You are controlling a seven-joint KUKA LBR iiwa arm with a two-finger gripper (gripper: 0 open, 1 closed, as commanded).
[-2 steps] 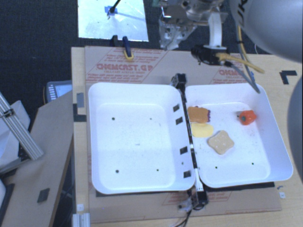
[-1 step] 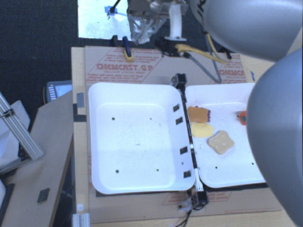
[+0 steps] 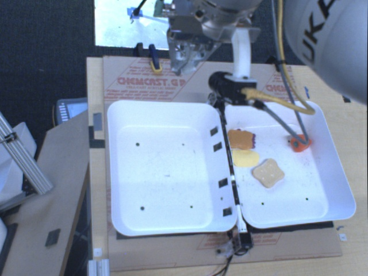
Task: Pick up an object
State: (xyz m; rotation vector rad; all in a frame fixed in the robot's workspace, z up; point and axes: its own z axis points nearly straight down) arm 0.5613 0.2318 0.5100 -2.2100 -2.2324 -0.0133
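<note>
The right bin (image 3: 336, 190) holds four small things. An orange-brown square piece (image 3: 241, 138) lies on something purple near the divider. Just in front of it is a flat yellow disc (image 3: 246, 158), with a beige toast-shaped piece (image 3: 268, 173) beside that. A small orange-red item (image 3: 299, 144) sits towards the bin's far right. My gripper (image 3: 184, 55) hangs high above the back edge of the bench, behind the left bin (image 3: 118, 171), well away from all of these. Nothing is seen held in it.
A blue and yellow clamp (image 3: 153, 60) grips the back edge of the brown board (image 3: 138, 82) under the bins. An aluminium rail (image 3: 23, 157) leans at the far left. Yellow and grey cables (image 3: 282, 105) sag over the back of the right bin.
</note>
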